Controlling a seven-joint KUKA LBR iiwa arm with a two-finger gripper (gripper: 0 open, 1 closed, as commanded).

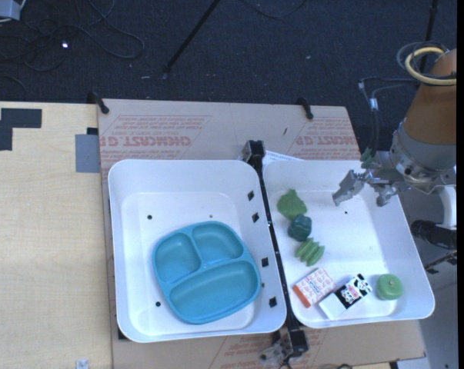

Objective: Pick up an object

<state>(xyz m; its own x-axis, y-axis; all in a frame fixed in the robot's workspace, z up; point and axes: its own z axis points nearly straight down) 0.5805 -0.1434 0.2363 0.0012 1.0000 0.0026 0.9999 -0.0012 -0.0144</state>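
Two spread, empty jaws (364, 188) above bare floor near the right bin (385, 237)'s far rim.

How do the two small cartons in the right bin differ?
The orange-and-white carton has red-orange print; the black-and-white carton has a cow-like patch pattern. The orange one lies nearer the bins' divider, the black one nearer the green round object. Both are small boxes lying flat, side by side.
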